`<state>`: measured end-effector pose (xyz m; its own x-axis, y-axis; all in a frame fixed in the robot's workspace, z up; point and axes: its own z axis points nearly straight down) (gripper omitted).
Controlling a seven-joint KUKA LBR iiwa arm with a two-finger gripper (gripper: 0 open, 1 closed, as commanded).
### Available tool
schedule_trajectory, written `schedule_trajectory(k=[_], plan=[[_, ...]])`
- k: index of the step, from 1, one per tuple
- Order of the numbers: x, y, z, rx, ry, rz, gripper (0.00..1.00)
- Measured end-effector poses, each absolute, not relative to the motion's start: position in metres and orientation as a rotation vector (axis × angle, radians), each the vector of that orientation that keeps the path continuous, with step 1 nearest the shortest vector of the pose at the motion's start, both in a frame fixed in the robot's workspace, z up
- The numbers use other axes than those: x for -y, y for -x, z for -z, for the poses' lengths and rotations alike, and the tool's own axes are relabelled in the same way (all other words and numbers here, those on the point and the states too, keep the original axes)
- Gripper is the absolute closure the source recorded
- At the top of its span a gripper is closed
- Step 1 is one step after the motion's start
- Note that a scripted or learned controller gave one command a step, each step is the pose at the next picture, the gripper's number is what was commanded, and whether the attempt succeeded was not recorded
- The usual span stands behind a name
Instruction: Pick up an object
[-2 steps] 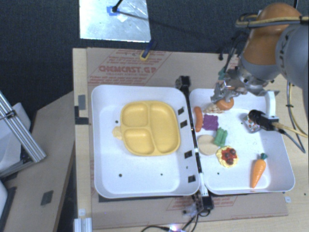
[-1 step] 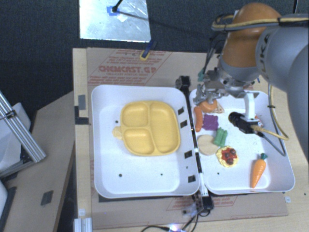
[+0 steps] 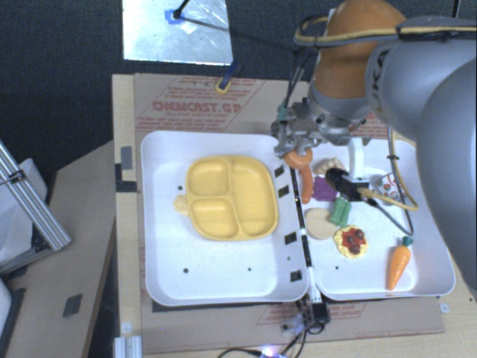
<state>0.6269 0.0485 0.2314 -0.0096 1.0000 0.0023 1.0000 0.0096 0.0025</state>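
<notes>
A divided tray [image 3: 227, 198] lies in the left bin [image 3: 160, 274]. The right bin [image 3: 432, 274] holds a toy carrot [image 3: 399, 265] at its near right, with a mini pizza [image 3: 352, 242] just to its left.

Two white bins [image 3: 160, 274]. One yellow divided plate [image 3: 227, 197]. One carrot [image 3: 398, 265]. One small pizza [image 3: 352, 242]. One purple item [image 3: 324, 188]. One green item [image 3: 340, 211]. One orange sausage [image 3: 304, 171].

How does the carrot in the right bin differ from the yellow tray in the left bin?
The carrot is orange with a green tip; the yellow tray is pale yellow. The carrot is small and slender; the tray is broad, flat and divided into compartments. The carrot lies near its bin's front right corner; the tray lies in the middle of its bin. Both lie apart from the gripper.
</notes>
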Motion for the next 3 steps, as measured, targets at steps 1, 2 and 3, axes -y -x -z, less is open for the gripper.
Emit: schedule_trajectory(k=[1,2,3], plan=[[-0.039,-0.617,-0.229,-2.223,-2.221,0.002,1.0],[-0.033,-0.628,-0.234,-2.221,-2.22,-0.004,1.0],[-0.037,-0.627,-0.234,-2.225,-2.217,-0.002,1.0]])
